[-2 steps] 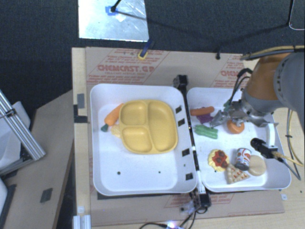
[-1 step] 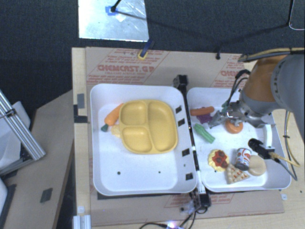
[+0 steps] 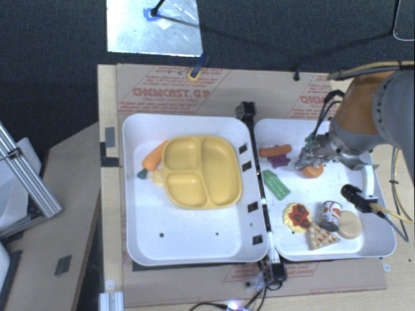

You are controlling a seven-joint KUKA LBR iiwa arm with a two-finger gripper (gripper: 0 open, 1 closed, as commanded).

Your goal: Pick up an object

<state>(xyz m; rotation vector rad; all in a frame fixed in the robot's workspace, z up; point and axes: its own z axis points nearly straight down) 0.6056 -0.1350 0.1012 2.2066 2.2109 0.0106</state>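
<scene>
Two glossy white bins (image 3: 194,254) sit on brown cardboard. Over the right one, the metal gripper (image 3: 310,161) is down on a round orange piece (image 3: 313,170); its grip I cannot tell.

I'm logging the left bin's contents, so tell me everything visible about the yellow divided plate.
The yellow divided plate looks like matte plastic, a rounded square with three compartments: two on the far side, one wider on the near side. All three look bare. It lies flat, a little turned, about the middle of the left bin. A toy carrot lies against its left edge, with a small pale yellow piece just below it.
</scene>
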